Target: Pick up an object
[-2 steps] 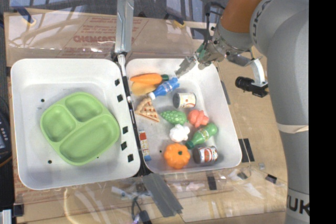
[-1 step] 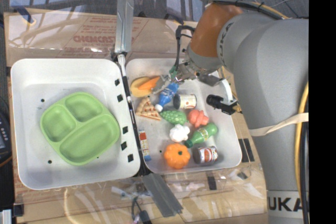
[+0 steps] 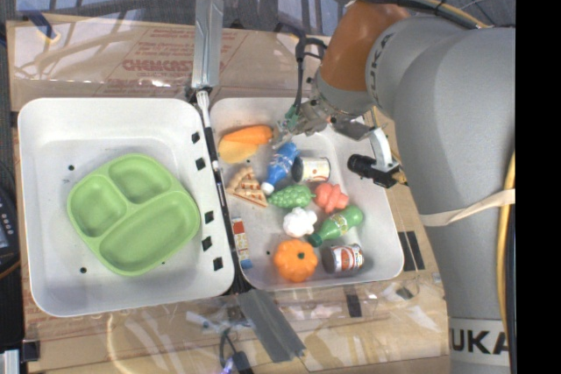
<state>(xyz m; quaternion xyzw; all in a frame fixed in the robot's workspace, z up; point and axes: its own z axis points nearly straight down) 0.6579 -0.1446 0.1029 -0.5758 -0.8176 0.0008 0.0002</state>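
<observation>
Orange bread roll (image 3: pixel 244 141) sits just beside the gripper (image 3: pixel 294 123), whose grasp I cannot tell; descend squarely over one item.

Grey arm (image 3: pixel 456 118) w/ orange band (black cables)

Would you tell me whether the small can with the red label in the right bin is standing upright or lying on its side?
Lying on its side: the small can with the red label shows its length across the right white bin's floor, beside the orange toy pumpkin.
</observation>
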